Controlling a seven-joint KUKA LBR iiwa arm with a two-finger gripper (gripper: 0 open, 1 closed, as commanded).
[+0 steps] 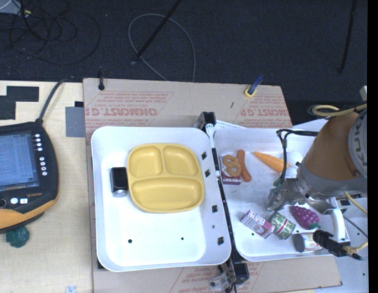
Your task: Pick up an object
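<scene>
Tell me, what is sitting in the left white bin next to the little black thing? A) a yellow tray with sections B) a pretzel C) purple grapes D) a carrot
A: the yellow tray with sections lies in the left white bin, right beside the little black thing.

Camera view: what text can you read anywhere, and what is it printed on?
"GHCMCAZT G.P", seen upside down, in red on the cardboard sheet, and again at its right.
Pendant screen: too blurred to read.
Small packet and can near the tool: print too small to read.

Claw (279,199) fingers obscured by wrist; arm (341,151) cropped at right.
</scene>
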